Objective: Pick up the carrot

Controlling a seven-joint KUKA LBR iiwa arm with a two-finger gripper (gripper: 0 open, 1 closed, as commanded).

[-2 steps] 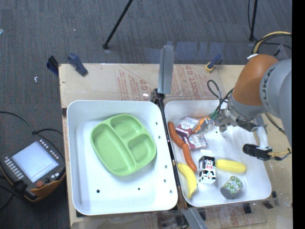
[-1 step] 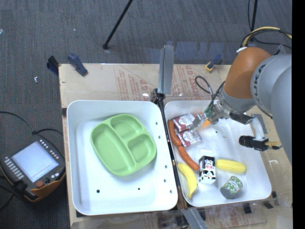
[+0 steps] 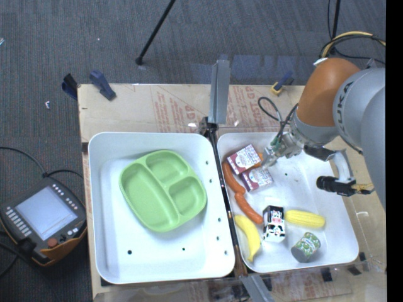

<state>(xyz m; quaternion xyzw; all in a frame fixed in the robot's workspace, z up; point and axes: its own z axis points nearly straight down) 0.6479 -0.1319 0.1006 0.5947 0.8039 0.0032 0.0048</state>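
At 9 o'clock inside the right bin (image 3: 343,231), the carrot (image 3: 249,207) lies flat against the left wall, easy top access. End effector (image 3: 279,148) hovers at 1 o'clock from it, above the juice boxes (image 3: 250,167); grip state can't be told.
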